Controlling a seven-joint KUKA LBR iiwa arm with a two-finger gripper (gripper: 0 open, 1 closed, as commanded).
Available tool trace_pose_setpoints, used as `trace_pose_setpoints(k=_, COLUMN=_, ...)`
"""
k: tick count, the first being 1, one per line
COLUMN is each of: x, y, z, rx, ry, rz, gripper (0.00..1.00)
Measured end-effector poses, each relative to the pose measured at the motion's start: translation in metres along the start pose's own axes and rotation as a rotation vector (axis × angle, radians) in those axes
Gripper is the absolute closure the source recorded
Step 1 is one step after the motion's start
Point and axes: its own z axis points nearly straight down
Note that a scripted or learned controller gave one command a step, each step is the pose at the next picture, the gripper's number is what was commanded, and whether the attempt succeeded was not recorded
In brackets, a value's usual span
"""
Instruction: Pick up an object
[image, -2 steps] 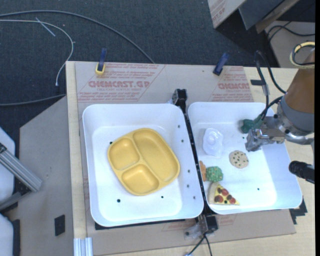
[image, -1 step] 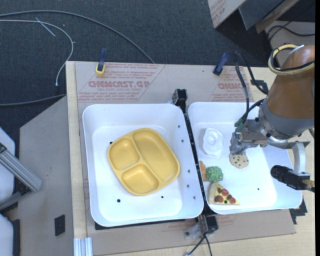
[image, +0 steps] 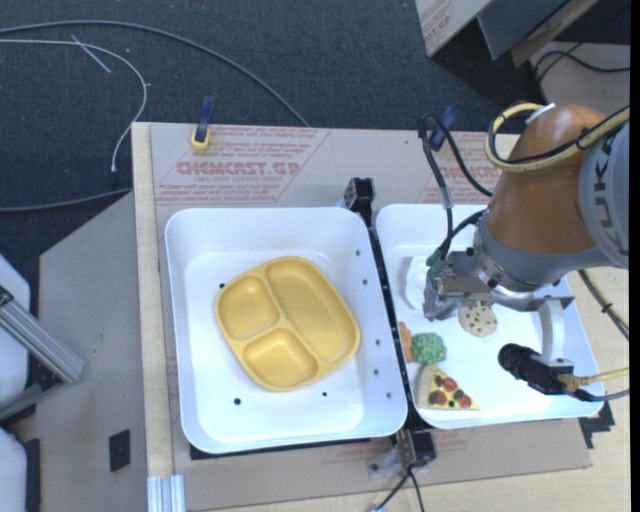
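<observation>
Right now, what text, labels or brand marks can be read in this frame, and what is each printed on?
"CHEMCAST GP", red, repeated on the board under the bins; smaller red lines beneath it are too small to read.
The same print beside the arm, partly covered, unreadable.
Large dark letters on the arm, cut off at the frame edge, unreadable.
No text on the yellow tray.

A single camera is looking down from above the bench (image: 160, 300) at a slant, standing far enough back to be taking in both white bins side by side. The left bin (image: 185, 300) is sitting near the middle of the frame, whole to all four corners; the right bin (image: 395, 225) is lying toward the right edge, partly covered by the arm (image: 545, 190) reaching in from that side. Dark floor is showing beyond the bench's far and left edges.
</observation>
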Motion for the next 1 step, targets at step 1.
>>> trace_pose_setpoints(k=1, x=0.0552, y=0.0094, z=0.0054, rx=-0.004, ry=-0.001, rz=-0.001, gripper=1.0)
